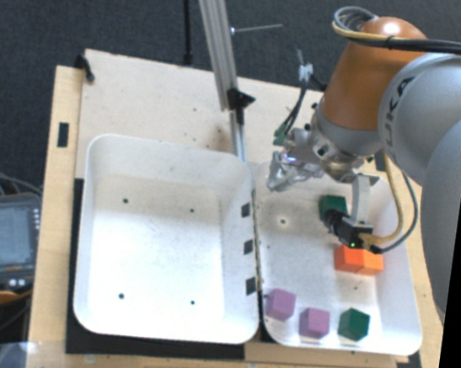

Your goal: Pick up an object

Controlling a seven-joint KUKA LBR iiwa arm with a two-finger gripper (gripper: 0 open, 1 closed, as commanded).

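Observation:
My gripper [285,175] hangs over the far left corner of the right bin [395,287], close to the wall shared with the left bin. Several blocks lie in the right bin. A dark green block [332,207] sits to the gripper's right, partly behind a black fitting on the arm. An orange block [359,260] lies just below that. Along the near edge stand two purple blocks [281,303] [314,322] and another green block [354,324]. None of them touches the gripper.
The left bin [92,202] lies beside the right one, their rims meeting in the middle. A slanted metal pole [219,50] rises behind the bins. The arm's orange and grey body [398,83] covers the far right corner.

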